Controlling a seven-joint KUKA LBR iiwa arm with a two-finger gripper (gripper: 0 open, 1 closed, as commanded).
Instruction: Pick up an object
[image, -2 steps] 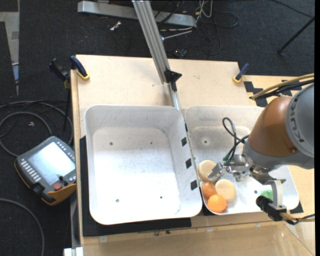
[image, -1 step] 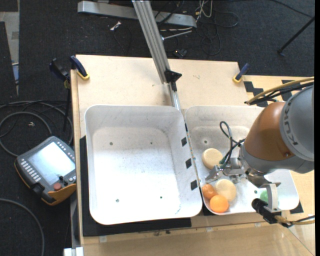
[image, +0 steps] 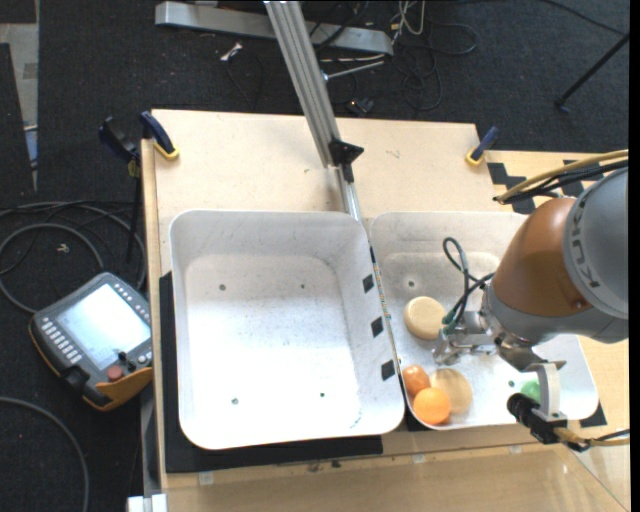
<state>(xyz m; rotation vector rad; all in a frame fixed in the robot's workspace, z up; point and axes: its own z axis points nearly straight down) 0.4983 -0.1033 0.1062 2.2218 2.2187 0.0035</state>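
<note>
Camera view puts the objects for you in the right bin (image: 400, 228): a pale round piece (image: 423, 317) near its middle, and at the near left corner an orange ball (image: 432, 405) touching a tan disc (image: 455, 388) and a small reddish piece (image: 414, 379). Your pincer (image: 455, 345) hangs between the pale piece and that cluster, with the arm (image: 555, 275) covering the bin's right side; you cannot tell its state. Beyond lie the left bin (image: 270, 330), the table (image: 250, 160) and a pendant (image: 95, 340) on the floor.
</note>
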